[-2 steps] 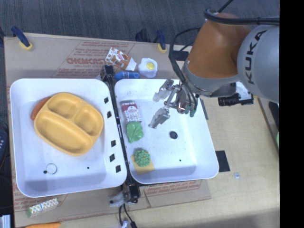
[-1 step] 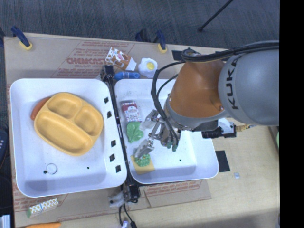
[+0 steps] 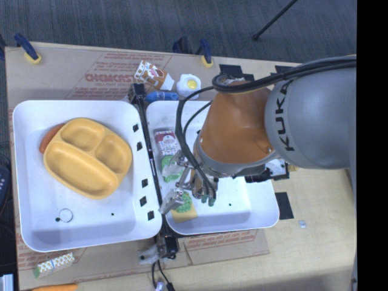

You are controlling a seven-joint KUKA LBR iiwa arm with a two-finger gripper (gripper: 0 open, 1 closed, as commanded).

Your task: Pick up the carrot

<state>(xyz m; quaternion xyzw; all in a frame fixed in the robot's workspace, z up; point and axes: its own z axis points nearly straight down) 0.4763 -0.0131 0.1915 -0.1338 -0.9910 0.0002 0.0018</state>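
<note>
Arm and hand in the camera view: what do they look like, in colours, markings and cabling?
The arm is a bulky grey body with black KUKA lettering on its side. Below it sits a wide orange band. Thin black cables loop along the orange section toward the wrist. The hand is a small metallic silver assembly with dark parts.
</note>
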